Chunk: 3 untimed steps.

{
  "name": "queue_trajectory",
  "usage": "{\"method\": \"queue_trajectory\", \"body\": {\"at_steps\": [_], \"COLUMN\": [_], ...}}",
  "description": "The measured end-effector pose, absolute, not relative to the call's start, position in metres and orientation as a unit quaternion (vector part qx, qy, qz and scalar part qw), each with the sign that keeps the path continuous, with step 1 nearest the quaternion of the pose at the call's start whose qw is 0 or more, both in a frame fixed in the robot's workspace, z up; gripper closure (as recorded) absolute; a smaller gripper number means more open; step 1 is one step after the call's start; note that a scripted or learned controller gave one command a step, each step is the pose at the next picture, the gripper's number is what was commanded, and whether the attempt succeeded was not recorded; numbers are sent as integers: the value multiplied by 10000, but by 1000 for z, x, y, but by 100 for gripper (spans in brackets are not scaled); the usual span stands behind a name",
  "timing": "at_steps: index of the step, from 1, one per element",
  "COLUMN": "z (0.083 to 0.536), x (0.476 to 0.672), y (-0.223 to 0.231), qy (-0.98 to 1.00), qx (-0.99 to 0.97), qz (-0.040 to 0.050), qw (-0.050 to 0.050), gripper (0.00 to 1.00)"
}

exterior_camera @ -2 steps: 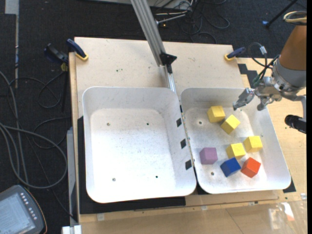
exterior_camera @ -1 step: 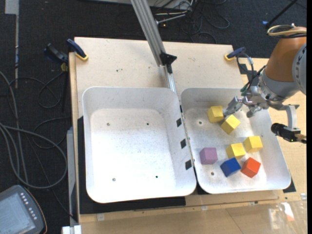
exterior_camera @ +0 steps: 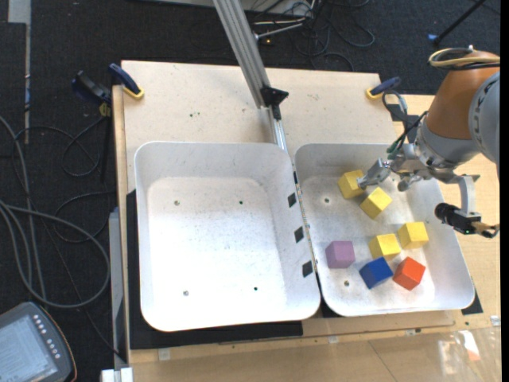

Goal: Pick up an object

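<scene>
The right bin (exterior_camera: 445, 293) holds several small blocks: a yellow block (exterior_camera: 351, 185) at the back, another yellow block (exterior_camera: 376, 203) just in front of it, two more yellow ones (exterior_camera: 386, 245) (exterior_camera: 413, 234), a purple block (exterior_camera: 341, 253), a blue block (exterior_camera: 375, 272) and an orange-red block (exterior_camera: 409, 273). My gripper (exterior_camera: 372, 177) reaches in from the right, low over the back of this bin, with its tips right beside the two rear yellow blocks. Nothing shows clearly between its fingers.
The left bin (exterior_camera: 159, 213) lies beside the right one, sharing a middle rim. A slanted metal pole (exterior_camera: 242, 42) stands behind the bins. Clamps (exterior_camera: 384, 87) (exterior_camera: 126, 80) grip the bench's back corners. Cables lie on the dark floor around.
</scene>
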<state>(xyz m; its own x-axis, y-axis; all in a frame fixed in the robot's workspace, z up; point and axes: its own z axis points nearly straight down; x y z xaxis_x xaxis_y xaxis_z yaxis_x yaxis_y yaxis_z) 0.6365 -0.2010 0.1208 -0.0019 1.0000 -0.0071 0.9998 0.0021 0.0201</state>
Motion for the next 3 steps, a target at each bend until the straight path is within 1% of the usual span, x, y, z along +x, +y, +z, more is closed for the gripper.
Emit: {"method": "queue_trajectory", "body": {"at_steps": [1,2,3], "z": [131,179,226], "x": [638,638,634], "y": [-201,-210,-205], "qy": [7077,7072,7081], "qx": [7064,7070,7061], "qz": [58,13,17], "qw": [110,36,36], "gripper": [100,100,100]}}
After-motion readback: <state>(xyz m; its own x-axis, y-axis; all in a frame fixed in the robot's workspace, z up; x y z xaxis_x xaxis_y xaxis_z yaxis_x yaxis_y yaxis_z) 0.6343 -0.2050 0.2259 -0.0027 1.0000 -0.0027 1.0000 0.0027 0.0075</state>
